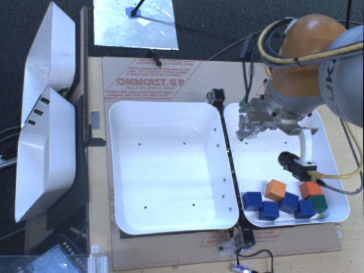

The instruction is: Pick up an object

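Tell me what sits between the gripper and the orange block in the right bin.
Bare white bin floor lies between the gripper and the orange block, seen in the camera view.

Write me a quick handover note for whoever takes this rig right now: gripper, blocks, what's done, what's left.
Gripper: over the upper left part of the right bin, nothing visible between its parts; I cannot tell if it is open or shut.
Blocks: all in the right bin's lower end, clustered. Four blue blocks, an orange block, a red-orange block and a green block.
Left bin: no blocks in it.
Done: no pick visible.
Left: move down to the cluster, grasp one block, lift.
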Available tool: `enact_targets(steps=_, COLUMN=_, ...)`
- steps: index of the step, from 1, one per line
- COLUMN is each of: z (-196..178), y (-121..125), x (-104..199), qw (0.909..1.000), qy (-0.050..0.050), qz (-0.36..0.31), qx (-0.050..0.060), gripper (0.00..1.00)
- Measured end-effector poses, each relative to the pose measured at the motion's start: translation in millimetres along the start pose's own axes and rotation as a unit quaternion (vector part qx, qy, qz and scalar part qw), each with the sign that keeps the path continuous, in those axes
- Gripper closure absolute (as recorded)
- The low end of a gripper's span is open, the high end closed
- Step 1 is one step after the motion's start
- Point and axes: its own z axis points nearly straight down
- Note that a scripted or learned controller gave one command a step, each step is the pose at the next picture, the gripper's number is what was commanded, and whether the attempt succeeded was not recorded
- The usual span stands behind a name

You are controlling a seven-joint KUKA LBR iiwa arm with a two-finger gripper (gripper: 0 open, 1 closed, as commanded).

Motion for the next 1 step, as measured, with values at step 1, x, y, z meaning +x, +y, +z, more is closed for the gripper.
enact_targets(steps=1, z=19.9, y=8.1, x=48.5, qw=1.0000, qy=0.000, qz=0.001, qx=0.001, gripper=1.00)
